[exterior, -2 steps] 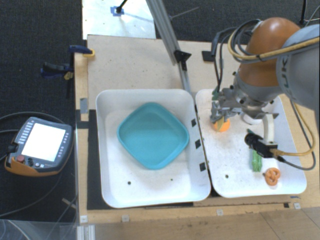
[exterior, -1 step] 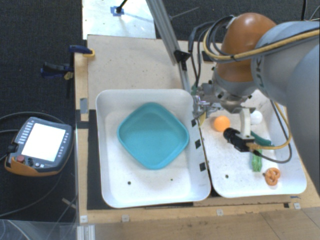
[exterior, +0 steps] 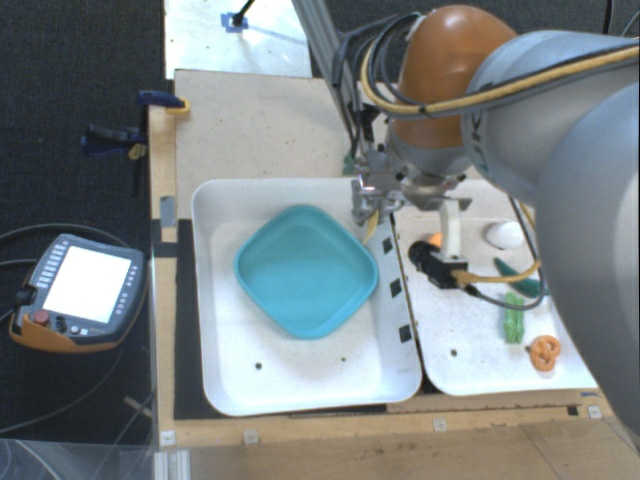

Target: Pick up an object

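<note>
The gripper [exterior: 370,208] hangs right over the wall between the two bins, at the far right corner of the white plastic bin on the view's left [exterior: 215,368]. Whether it is spread or pressed together, I cannot tell from this slant; the wrist hides the business end, and nothing shows pinched in it.

The closest candidate is the turquoise rounded-square plastic dish [exterior: 305,283], lying flat and alone in that left-hand bin. It sits turned like a diamond, and it has no real long axis, being about as wide as it is deep. From the gripper it lies toward the view's left and toward the near edge of the bench, with its upper right edge just beside the gripper's tip. By my reading, a short move that way puts the tool over the rim, and a thin raised rim looks like the only place to grip it.

The white plastic bin on the view's right [exterior: 470,378] offers smaller things: a white egg-shaped object [exterior: 505,234], a short green stick [exterior: 513,325] and an orange pretzel-shaped piece [exterior: 545,352]. All of these are farther from the gripper than the dish.

Nothing here carries readable writing. A grey and orange handheld control pendant [exterior: 80,293] lies off the bench, its screen a blank glare.
</note>
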Controlling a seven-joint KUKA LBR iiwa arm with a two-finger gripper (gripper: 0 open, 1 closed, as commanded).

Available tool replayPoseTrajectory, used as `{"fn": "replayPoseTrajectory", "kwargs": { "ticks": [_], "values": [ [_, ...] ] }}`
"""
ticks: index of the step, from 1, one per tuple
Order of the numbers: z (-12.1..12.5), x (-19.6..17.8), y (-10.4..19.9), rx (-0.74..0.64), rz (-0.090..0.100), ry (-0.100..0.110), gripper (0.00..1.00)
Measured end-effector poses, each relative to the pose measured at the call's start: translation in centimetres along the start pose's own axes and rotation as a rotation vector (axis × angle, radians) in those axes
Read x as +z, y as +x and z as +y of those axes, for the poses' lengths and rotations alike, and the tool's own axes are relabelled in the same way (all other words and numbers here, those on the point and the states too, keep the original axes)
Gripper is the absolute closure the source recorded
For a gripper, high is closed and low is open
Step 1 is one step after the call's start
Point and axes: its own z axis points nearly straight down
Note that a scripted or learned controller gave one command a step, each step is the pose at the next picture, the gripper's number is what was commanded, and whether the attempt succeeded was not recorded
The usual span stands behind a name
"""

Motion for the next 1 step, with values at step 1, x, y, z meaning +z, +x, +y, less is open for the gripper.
{"fn": "replayPoseTrajectory", "kwargs": {
  "ticks": [1],
  "values": [
    [-0.01, 0.04, -0.25, 0.004, -0.001, 0.001, 0.0]
  ]
}}
